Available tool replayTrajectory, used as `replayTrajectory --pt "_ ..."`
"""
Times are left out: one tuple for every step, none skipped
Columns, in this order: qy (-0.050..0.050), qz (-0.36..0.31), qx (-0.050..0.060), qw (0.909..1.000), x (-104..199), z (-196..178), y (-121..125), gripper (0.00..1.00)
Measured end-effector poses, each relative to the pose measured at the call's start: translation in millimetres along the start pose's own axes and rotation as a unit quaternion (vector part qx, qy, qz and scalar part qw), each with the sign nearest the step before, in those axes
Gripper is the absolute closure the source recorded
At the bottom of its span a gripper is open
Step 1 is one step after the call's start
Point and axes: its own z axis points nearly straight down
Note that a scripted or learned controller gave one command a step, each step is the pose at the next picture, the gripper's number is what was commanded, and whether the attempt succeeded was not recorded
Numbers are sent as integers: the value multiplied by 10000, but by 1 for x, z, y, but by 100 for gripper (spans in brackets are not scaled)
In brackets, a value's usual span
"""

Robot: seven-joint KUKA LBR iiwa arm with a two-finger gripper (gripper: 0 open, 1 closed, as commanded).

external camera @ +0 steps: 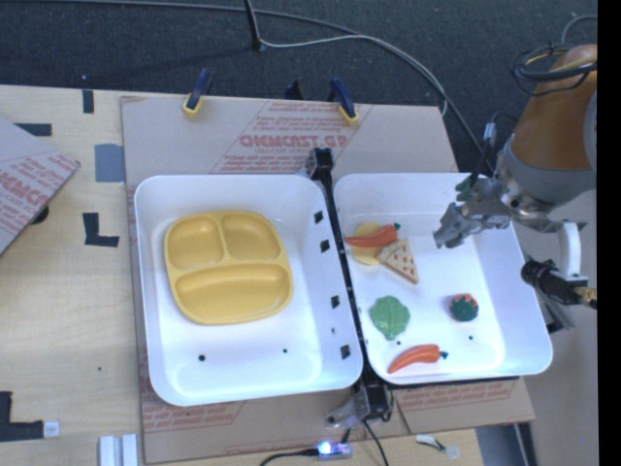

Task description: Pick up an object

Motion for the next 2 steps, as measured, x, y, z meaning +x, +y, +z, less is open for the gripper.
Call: replayTrajectory --pt "0 -5 1 10000 53 13 -12 100" --pt "0 -6 2 10000 107 23 -27 100"
